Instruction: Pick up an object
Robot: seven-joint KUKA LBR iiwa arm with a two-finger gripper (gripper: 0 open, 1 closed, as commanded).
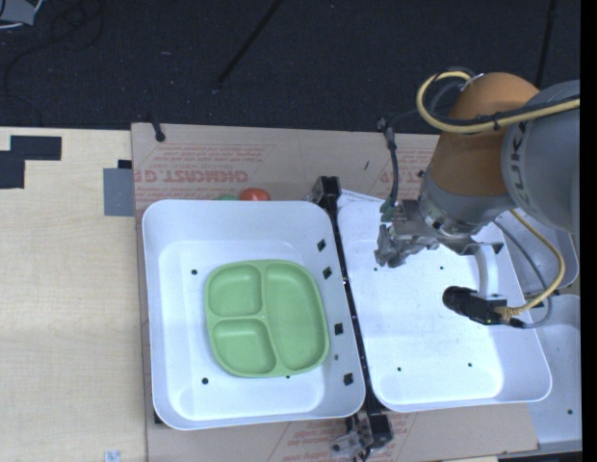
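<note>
A light green divided plate (266,318) with three compartments lies flat in the middle of the left bin (173,258). My gripper (392,249) hangs over the upper left part of the right bin (443,373), close to the divider between the bins. It is to the right of the plate and apart from it. The grey wrist and orange band (481,142) rise above it. I see nothing held under the gripper.
A small red-orange object (253,195) with a bit of green beside it peeks out behind the left bin's far rim. A black piece (472,304) on a yellow cable hangs over the right bin. Black clamps (329,192) join the bins.
</note>
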